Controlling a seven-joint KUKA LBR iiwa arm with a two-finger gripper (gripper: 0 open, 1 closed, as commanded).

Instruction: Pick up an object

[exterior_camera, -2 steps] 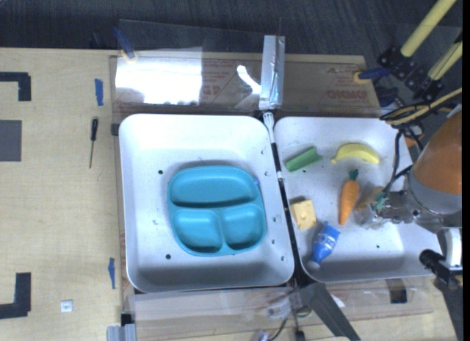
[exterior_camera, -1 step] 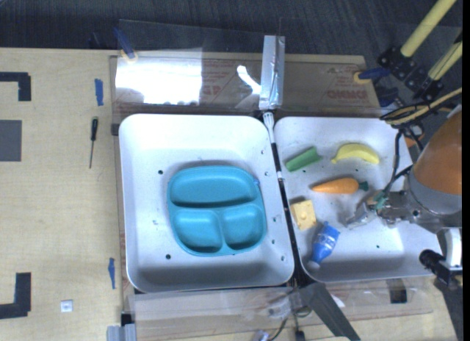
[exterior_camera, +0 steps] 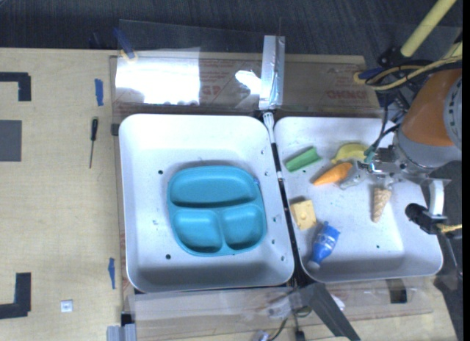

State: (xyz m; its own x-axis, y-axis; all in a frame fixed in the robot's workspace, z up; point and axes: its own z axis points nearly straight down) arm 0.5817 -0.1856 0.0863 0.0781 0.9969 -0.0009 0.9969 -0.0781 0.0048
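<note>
The right bin (exterior_camera: 422, 255) holds several small objects. A green piece (exterior_camera: 301, 159) lies at its back left, and a yellow piece (exterior_camera: 351, 151) sits behind an orange carrot (exterior_camera: 330, 175). A yellow block (exterior_camera: 303, 213) and a blue object (exterior_camera: 324, 244) lie near the divider. A beige cone (exterior_camera: 380, 203) rests toward the right. My gripper (exterior_camera: 360, 176) is low in this bin, at the carrot's right end and just in front of the yellow piece. The grey wrist with its orange band (exterior_camera: 433, 115) hides the bin's back right part.
The left bin (exterior_camera: 139, 148) holds a blue divided plate (exterior_camera: 215, 208). A clear plastic sheet (exterior_camera: 191, 75) stands behind the bins. Yellow and black cables (exterior_camera: 396, 71) run at the back right. A small screwdriver (exterior_camera: 92, 141) lies on the bench to the left.
</note>
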